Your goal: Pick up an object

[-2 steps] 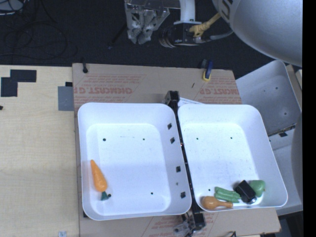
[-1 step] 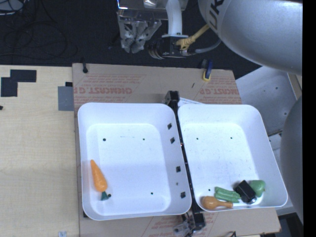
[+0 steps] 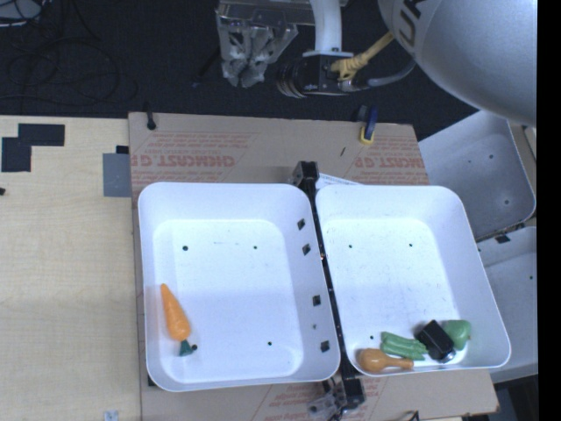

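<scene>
A toy carrot (image 3: 174,312) lies in the left bin (image 3: 219,209) near its front left corner, its green stub pointing toward the front. In the front right corner of the right bin (image 3: 394,226) several small items are bunched together: a green pod (image 3: 402,345), a black block (image 3: 436,339), a green piece (image 3: 458,329) and an orange-yellow gourd shape (image 3: 383,360). My gripper (image 3: 252,60) hangs high beyond the far edge of the bins, above the dark background, well away from every object. Nothing hangs beneath it.
The bins sit on a cardboard sheet (image 3: 263,152) over a wooden bench (image 3: 61,261). A black divider clip (image 3: 305,175) joins the bins at the back. The arm's large grey link (image 3: 465,33) takes up the top right corner. A yellow-and-blue clamp (image 3: 367,126) stands on the cardboard's far edge.
</scene>
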`<control>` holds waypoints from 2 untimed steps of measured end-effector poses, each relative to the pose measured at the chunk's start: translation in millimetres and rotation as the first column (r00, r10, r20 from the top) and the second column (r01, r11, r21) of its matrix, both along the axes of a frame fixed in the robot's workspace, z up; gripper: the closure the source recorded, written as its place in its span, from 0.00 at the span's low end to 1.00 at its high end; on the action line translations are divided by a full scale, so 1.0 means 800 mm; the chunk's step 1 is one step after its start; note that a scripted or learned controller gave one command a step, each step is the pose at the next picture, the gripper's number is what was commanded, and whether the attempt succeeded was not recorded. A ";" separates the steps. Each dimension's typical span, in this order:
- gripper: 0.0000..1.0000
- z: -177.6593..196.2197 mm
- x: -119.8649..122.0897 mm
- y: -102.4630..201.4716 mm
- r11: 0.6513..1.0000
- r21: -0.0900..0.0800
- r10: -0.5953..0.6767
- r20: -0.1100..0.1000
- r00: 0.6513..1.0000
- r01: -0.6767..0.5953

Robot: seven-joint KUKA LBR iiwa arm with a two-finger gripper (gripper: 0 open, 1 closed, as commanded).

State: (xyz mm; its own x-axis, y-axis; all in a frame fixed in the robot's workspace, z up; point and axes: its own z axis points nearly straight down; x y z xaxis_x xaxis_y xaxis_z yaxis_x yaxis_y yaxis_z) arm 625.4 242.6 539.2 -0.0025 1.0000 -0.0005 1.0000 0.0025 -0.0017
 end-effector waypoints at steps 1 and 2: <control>1.00 -0.002 -0.023 0.000 1.000 -0.001 0.000 -0.005 1.000 0.000; 1.00 -0.112 0.025 -0.051 1.000 -0.005 -0.007 -0.011 1.000 0.007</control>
State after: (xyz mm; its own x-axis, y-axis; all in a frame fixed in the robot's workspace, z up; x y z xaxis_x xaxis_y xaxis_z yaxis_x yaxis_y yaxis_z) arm 645.1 201.6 449.9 0.0049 1.0000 -0.0060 0.9999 -0.0050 -0.0122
